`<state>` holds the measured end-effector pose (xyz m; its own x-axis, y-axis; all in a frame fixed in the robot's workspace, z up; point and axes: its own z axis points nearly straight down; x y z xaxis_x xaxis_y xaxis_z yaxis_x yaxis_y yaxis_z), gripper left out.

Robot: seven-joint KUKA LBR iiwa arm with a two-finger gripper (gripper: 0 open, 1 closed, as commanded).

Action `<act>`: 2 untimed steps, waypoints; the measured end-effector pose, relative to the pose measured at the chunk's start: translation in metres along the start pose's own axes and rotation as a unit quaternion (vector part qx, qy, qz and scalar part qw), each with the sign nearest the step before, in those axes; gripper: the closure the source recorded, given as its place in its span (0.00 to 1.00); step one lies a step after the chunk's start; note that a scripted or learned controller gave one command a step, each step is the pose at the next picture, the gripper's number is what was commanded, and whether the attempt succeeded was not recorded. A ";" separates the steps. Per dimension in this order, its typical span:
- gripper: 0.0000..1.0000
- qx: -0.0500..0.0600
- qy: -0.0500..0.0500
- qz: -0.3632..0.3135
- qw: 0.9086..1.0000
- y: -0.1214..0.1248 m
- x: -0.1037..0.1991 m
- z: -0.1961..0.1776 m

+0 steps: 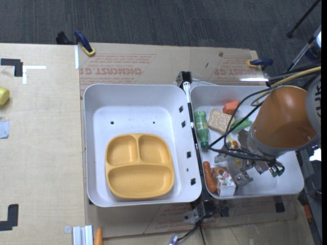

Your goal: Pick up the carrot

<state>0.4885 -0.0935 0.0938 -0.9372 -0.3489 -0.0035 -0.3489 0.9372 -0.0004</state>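
The carrot (208, 173) lies at the lower left of the right bin (286, 188), beside a small carton (224, 182). The gripper (244, 177) hovers nearby; its grip state cannot be told. Approach is underway; next, shift left and descend.

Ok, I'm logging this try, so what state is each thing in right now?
Sectioned yellow plastic plate: flat in the left bin, nothing on it.
Orange carrot: lying in the right bin, not gripped.
Green plastic bottle: lying on its side.
Small printed carton: tilted beside the carrot.
Gripper: low over the right bin.
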 end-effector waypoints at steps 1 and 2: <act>0.00 -0.003 -0.002 -0.029 1.000 0.082 -0.046 -0.068; 0.00 0.000 -0.002 -0.049 0.999 0.073 -0.118 -0.232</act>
<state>0.5729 0.0158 0.3265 -0.8982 -0.4395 -0.0078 -0.4395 0.8982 -0.0018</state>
